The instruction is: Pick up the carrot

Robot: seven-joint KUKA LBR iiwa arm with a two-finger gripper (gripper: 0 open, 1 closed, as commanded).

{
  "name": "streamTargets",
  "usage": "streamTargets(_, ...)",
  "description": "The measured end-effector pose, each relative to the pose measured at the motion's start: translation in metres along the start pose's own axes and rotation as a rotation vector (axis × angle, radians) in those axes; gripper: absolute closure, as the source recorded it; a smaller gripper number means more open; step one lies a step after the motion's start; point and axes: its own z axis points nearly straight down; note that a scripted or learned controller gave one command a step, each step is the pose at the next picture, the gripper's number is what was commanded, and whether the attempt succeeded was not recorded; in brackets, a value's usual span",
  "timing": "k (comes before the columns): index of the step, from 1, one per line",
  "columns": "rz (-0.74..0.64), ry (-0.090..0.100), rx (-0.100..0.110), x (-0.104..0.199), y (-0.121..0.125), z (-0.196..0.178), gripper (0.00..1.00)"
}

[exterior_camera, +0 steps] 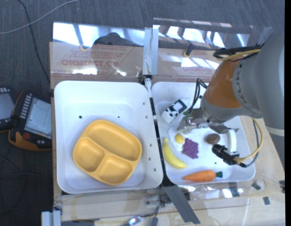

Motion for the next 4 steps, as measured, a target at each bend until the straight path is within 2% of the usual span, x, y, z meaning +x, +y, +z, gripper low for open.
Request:
streamTargets(1, 0.0, 0.001, 0.002, 0.0, -0.001, 0.001, 0.0)
streamTargets(2, -0.167, 0.004, 0.001, -0.003, -0.014, 0.011, 0.0)
streamTargets(3, -0.204, 0.009, 0.018, -0.019, -0.005, -0.028, 0.0)
streamTargets(4, -0.293, 0.003, 0.004, -0.003, -0.034, 0.011, 0.0)
